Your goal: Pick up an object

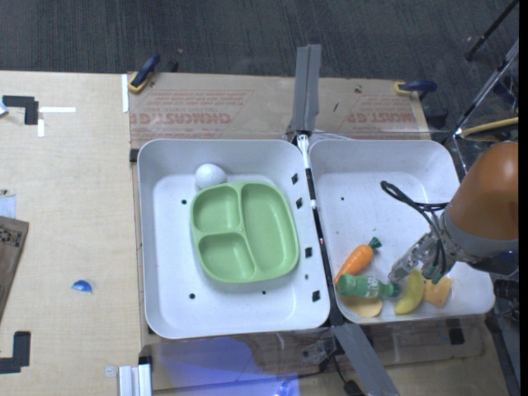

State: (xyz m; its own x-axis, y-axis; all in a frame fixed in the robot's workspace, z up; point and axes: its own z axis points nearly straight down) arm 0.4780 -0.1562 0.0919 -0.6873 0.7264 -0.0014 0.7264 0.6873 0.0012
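Several toy foods lie in the front of the right bin (pixel 388 167): an orange carrot (pixel 355 260), a green bottle (pixel 365 285) lying on its side, a yellow banana (pixel 409 295), a pale yellow piece (pixel 366 307) and an orange piece (pixel 438 291). My gripper (pixel 417 260) hangs low over the banana and the orange piece, close to them. The arm's orange band (pixel 495 192) rises at the right and hides the bin's right side.
The left bin (pixel 165 246) holds a green three-compartment plate (pixel 244 230) and a white ball (pixel 209 174) behind it. A grey divider post (pixel 306 89) stands between the bins at the back. A black cable (pixel 408 198) loops above the right bin.
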